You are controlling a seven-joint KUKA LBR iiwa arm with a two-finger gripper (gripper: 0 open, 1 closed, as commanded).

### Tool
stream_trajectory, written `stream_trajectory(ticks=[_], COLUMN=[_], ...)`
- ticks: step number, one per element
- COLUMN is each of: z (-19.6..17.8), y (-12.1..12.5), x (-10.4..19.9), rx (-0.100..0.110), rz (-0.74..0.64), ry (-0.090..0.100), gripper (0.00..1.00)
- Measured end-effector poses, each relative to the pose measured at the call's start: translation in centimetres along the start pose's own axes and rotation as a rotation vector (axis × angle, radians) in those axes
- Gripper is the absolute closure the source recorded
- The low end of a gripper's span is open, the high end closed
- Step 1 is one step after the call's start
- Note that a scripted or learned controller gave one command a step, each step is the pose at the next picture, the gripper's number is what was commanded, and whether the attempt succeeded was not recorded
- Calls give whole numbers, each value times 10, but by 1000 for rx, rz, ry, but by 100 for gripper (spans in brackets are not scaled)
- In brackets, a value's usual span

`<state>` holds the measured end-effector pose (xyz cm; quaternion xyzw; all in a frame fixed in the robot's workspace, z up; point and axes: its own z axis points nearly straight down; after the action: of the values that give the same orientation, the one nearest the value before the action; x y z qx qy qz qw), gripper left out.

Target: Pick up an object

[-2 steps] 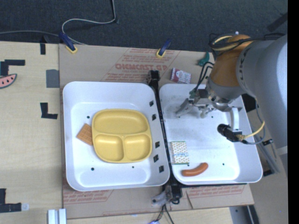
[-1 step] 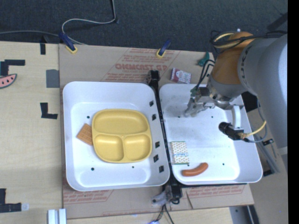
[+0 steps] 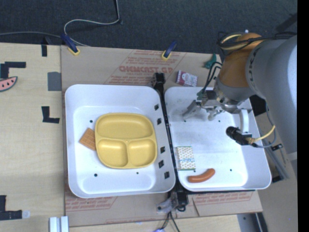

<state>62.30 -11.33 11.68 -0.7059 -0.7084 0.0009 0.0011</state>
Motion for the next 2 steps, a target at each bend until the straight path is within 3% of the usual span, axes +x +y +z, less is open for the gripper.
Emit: stream_trajectory(ticks=[1, 2], z=[-9, -9], y=[0, 0], x=[1, 1], rx=[1, 1], rz=[-2, -2], ry=[1, 0], gripper=[100, 0])
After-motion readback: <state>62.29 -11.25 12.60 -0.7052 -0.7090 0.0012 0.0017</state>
